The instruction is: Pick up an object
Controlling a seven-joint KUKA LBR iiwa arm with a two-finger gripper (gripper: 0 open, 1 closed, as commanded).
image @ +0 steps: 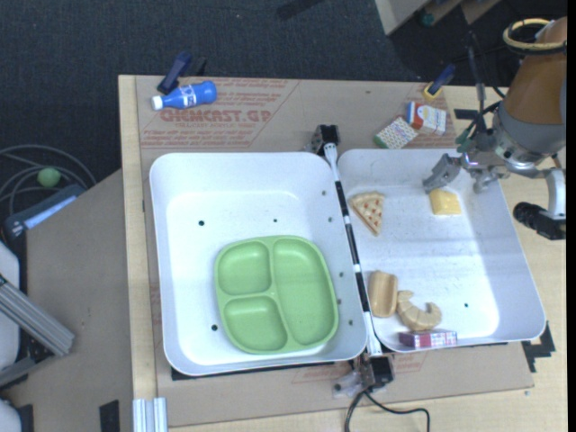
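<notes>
Pink packet half over bin rim; fingers apart above yellow block, arm cropped

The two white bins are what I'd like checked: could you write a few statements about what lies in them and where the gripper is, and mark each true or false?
1. The green divided plate lies in the left bin. True.
2. The waffle piece lies in the left bin. False: it lies in the right bin, near the divider.
3. The gripper is above the right bin's far end, close to the yellow block. True.
4. The gripper holds the croissant. False: the croissant lies near the right bin's near edge, far from the gripper.
5. The blue bottle lies in the right bin. False: it lies on the bench beyond the left bin.
</notes>
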